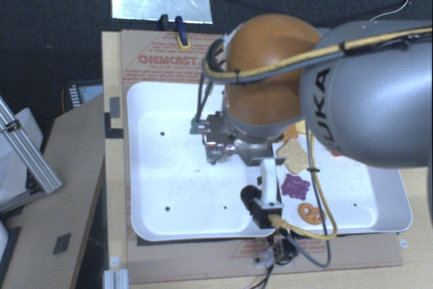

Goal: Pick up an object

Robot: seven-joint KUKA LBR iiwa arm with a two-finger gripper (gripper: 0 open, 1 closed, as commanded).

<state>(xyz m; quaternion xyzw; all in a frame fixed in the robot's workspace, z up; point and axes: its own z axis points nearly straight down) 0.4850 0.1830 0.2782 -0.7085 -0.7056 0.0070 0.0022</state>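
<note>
Overhead slanted view of a bench with two shallow white bins side by side. The left bin (162, 166) fills the centre-left of the frame; the right bin (379, 213) sits at lower right. A large grey arm (365, 98) with an orange band (270, 64) enters from the right and covers the middle of the frame. Its gripper (216, 142) points down over the left bin, near the divider; whether it is open or closed cannot be told, and nothing shows in its grasp. In the right bin, just beside the divider, lie a tan cracker-shaped piece (295, 158), a purple object (295, 186) below it, and a brown pretzel-shaped object (310, 214) lowest.
</note>
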